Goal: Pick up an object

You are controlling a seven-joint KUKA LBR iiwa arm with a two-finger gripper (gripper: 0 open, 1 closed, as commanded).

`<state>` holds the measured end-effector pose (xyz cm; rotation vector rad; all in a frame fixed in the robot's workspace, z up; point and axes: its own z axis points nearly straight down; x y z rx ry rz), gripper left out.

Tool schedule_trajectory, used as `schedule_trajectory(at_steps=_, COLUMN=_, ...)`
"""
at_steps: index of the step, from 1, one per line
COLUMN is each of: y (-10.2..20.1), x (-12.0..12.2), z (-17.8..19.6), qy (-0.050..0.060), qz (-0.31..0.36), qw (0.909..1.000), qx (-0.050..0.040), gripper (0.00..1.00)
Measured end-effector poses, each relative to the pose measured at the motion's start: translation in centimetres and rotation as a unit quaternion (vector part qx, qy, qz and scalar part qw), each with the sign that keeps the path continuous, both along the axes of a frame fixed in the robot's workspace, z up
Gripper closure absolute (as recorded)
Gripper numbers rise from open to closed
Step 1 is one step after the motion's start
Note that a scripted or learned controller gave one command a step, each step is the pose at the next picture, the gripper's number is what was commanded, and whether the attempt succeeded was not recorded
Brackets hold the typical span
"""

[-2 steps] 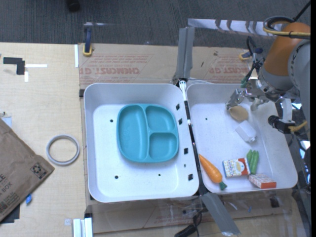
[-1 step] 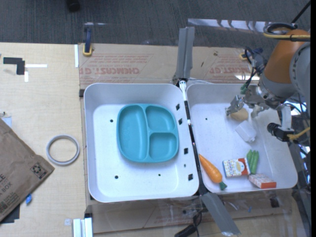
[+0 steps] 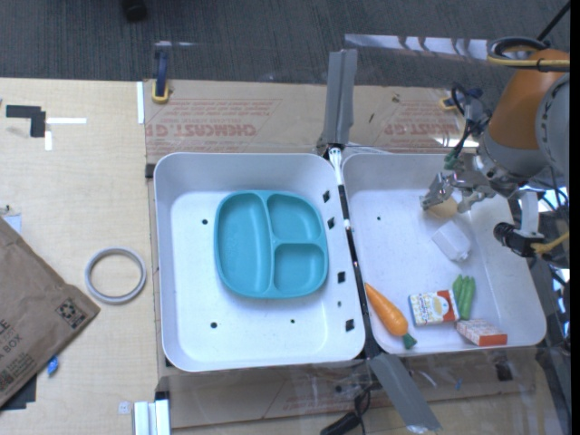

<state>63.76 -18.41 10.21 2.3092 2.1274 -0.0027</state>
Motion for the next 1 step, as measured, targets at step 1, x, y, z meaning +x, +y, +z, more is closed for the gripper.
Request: schedule_trajectory(at_steps=1, y=0.6, x=-5.97, z=-0.93, qy=0.0, qz=-0.126, qw=0.9921, qx=0.0015, gripper=1.0)
